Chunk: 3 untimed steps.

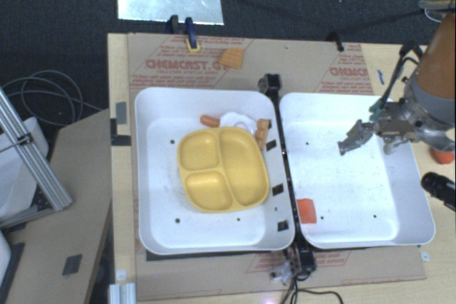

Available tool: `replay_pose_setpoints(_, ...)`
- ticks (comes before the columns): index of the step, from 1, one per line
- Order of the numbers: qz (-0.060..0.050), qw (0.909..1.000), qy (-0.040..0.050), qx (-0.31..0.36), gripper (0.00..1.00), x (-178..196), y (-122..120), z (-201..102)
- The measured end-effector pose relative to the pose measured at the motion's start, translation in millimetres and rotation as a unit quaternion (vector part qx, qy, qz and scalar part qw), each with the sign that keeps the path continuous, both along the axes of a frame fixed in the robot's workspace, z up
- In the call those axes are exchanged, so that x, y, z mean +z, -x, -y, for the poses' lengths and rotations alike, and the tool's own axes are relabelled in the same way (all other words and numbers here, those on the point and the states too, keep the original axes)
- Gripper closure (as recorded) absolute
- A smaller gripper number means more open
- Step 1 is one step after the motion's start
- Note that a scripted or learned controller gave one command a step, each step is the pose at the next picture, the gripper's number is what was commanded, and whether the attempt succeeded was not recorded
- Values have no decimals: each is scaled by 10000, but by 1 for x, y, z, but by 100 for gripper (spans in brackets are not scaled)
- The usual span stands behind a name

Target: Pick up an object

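Note:
My gripper point(370, 143) hangs over the right bin point(356, 231), in its back half, open with nothing between its fingers point(350, 140). A small orange-red block point(306, 210) lies at that bin's front left corner, well apart from the gripper. In the left bin point(153, 153) a yellow divided plate point(222, 169) rests in the middle. Behind it lie an orange carrot-like piece point(209, 121), a white item point(239, 122) and a small tan piece point(263, 132).
A tan block point(231, 58) lies on the cardboard behind the left bin. A blue and yellow clamp point(189, 30) grips the bench's back edge. Black clips point(271, 82) sit along the divide between the bins. Cables point(43, 96) lie off to the left.

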State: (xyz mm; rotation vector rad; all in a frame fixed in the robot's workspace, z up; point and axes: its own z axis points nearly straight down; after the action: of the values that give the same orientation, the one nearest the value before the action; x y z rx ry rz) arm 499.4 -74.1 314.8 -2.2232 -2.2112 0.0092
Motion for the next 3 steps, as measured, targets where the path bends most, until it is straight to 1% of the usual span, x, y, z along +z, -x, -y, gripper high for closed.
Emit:
replay_pose_setpoints(1,26,10000,-13,72,0,-51,13,-64)
replay_pose_setpoints(2,156,9999,19,12,0,119,11,-5)
replay_pose_setpoints(3,-34,10000,-10,46,0,-81,15,-51)
